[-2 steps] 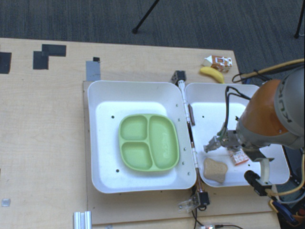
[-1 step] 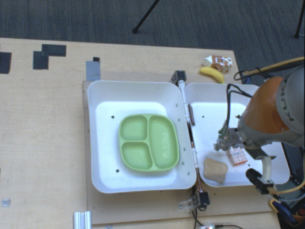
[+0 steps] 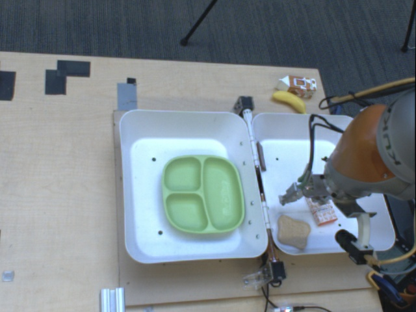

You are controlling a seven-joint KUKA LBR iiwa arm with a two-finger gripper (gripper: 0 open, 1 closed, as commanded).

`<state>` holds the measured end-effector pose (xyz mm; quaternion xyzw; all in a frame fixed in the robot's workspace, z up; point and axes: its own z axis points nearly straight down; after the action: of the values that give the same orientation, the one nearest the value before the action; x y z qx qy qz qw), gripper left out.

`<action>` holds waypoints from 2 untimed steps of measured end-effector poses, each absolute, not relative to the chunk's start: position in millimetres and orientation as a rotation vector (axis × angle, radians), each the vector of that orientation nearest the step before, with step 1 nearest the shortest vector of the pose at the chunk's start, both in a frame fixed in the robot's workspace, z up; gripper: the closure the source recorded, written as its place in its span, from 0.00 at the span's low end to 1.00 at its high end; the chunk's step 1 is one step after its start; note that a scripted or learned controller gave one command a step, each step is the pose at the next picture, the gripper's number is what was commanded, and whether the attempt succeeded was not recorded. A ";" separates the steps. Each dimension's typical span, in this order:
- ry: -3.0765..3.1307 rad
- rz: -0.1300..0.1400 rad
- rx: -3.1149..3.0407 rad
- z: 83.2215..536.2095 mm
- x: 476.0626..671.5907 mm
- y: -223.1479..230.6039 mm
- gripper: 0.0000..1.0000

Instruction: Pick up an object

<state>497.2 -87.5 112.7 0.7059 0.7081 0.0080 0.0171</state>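
Near-edge clutter first: cables and a small metal clip at the near side of the bench, just below the seam between the two bins. Bench is light wood, takes most of the view. Arm, grey with an orange band, comes in from the right and hangs over the right bin. Left bin holds a green divided plate, lying flat, three sections, nothing in them.

Right bin holds the likely targets: a tan bread-like lump at the near left corner, close to the bin wall, and a small red-and-white packet just beside it to the right, partly under the wrist. Gripper sits low over the bin floor, just far of the lump and left of the packet; whether it is spread or closed I cannot tell, and nothing is visibly held.

Judged step: lining up for a grasp, nothing lifted yet. To do it well: pick one target, probably the lump since it is bulkier and stands higher; centre over it, not over the gap between lump and packet. Watch the near bin wall, little room there. Come straight down, close fully before lifting. Packet is flat, likely to slip or get pushed.

Far side, outside the bins: a banana and a small carton, well apart from the gripper.
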 end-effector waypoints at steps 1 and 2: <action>2.217 0.017 2.207 89.7 492.2 -114.6 0.00; 2.206 0.019 2.198 102.3 494.7 -117.7 1.00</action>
<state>494.7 -117.7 102.3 0.7058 0.7083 0.0061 0.0137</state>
